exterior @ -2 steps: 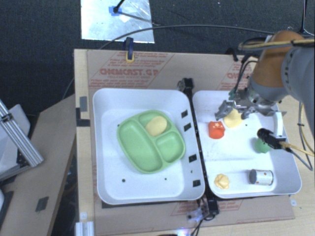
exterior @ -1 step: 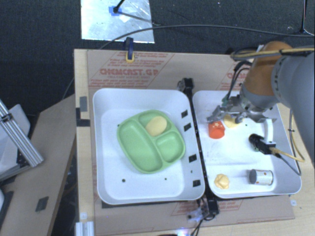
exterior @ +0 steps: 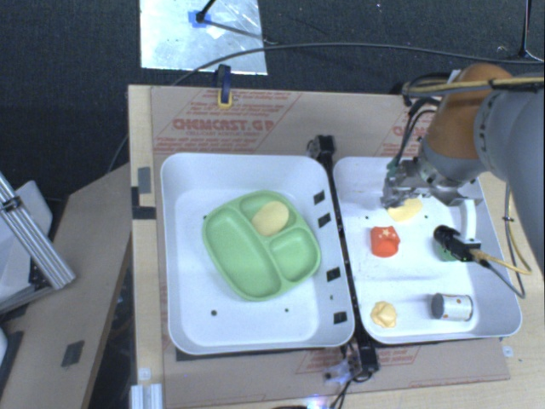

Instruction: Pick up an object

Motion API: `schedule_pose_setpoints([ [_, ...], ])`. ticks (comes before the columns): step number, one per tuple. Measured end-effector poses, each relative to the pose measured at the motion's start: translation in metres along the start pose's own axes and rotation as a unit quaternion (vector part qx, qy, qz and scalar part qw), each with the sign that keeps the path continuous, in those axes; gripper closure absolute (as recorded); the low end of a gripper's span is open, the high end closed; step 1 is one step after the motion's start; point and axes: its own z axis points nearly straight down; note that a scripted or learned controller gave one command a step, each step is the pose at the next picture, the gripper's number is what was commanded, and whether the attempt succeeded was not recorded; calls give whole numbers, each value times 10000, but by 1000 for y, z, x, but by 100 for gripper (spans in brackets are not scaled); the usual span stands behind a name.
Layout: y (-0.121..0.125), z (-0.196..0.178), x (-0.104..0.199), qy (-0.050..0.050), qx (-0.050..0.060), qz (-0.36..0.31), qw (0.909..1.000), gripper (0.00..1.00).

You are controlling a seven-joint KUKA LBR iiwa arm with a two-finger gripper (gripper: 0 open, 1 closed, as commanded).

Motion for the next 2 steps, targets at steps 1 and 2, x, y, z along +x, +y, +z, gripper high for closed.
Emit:
schedule_pose_setpoints([
  [1, 2, -46, -7, -6, 88, 1, 10000, 100],
  [2, 4, -93, -14, -5, 86, 11, 10000, 100],
])
